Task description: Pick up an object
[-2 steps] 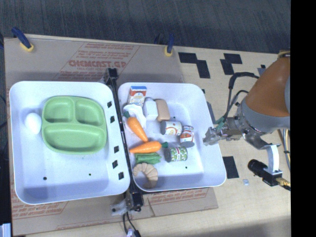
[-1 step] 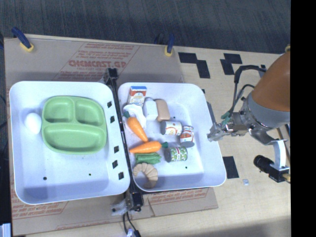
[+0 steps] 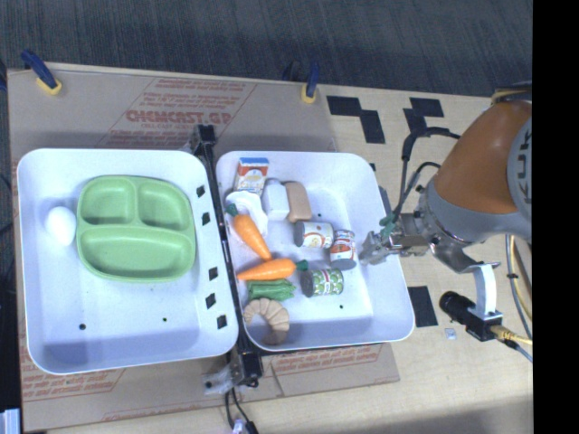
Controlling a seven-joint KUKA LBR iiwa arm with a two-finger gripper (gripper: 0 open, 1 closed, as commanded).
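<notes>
The gripper (image 3: 374,248) is seen at centre right, above the right bin (image 3: 394,289), beside a small can (image 3: 342,246). Whether it is clenched cannot be told.

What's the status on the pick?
Gripper at right bin's right edge, nothing seen held. Nearest: small cans. Carrots, croissant crowded left. Green tray in left bin.

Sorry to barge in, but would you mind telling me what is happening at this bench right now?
A grey arm with an orange band reaches in from the right; its gripper sits at the right edge of the right white bin. That bin holds toy food: two orange carrots, small cans, a croissant. The left white bin holds a green divided tray and a white egg.
</notes>
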